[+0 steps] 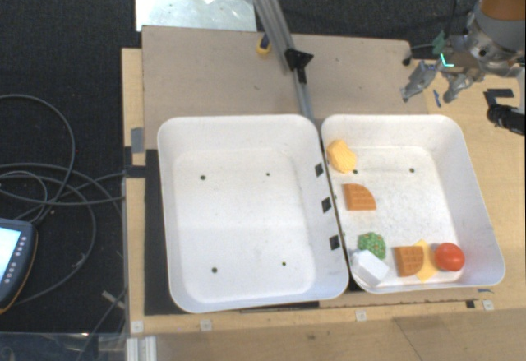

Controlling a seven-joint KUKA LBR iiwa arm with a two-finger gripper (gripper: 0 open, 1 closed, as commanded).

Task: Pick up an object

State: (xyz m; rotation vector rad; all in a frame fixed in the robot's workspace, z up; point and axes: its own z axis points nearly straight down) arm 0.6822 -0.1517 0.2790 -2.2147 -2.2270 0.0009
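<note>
Six small items are sitting in the right bin (468, 158), all below and left of the pincer (434, 86) as the camera shows it. The left bin (168, 145) is lying farthest left of it. Pincer is hanging over bare bench past the right bin's far rim, fingers spread apart, released, grasping nothing.

Going left to right: yellow lump (342, 156) nearest the pincer, by the divider; orange wedge (358, 197) just below it. Far from the pincer, along the near wall: green piece (371, 244) touching a white block (370, 266), then orange square (408, 260) overlapping a yellow slice (426, 262), then red ball (449, 256).

Judging handling: all look like light, rigid plastic toy food, prob. smooth and a bit slippery. Yellow lump is standing free, so best candidate; pinch across its narrow width. Red ball is prob. rolling out of a pinch; clustered pcs are crowding the fingers.
</note>
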